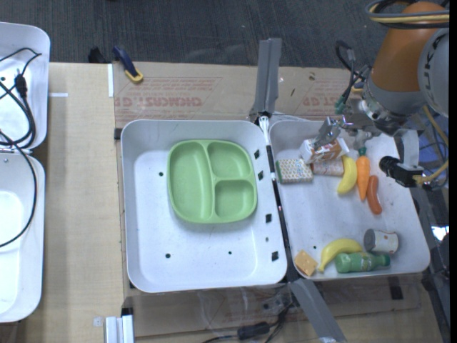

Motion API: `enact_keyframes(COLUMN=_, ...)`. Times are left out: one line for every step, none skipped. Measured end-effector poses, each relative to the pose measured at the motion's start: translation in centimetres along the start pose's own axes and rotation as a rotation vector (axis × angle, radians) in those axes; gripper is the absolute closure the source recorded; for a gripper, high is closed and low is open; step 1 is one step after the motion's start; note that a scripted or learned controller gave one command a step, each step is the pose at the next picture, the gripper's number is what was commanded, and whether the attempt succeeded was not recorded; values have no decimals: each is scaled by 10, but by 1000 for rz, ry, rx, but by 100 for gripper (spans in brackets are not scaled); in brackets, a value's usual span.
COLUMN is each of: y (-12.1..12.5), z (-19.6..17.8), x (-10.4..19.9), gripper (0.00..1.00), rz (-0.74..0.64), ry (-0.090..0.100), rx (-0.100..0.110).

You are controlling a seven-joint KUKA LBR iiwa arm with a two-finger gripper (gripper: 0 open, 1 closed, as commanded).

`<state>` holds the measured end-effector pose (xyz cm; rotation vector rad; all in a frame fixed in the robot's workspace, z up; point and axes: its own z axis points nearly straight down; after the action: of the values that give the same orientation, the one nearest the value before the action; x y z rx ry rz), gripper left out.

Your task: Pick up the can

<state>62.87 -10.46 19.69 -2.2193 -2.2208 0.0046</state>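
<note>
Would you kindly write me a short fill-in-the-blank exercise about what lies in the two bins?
1. The green divided plate lies in the ____ bin.
2. The can lies on its side in the right bin, just above the green ____.
3. The gripper is over the ____ end of the right bin, away from the can.
4. The carrot lies right beside a yellow ____.

Missing words: left; bottle; far; banana
</note>
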Motion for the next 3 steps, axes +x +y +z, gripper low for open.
enact_keyframes(y=27, z=88, x=-9, gripper=0, rz=20, ry=-1, rx=-6)
enact_keyframes(y=-7, z=100, x=-42, gripper=0, rz=152, ry=0, rx=-13)
enact_keyframes(y=-7, z=100, x=-42, gripper=0, rz=152, ry=0, rx=-13)
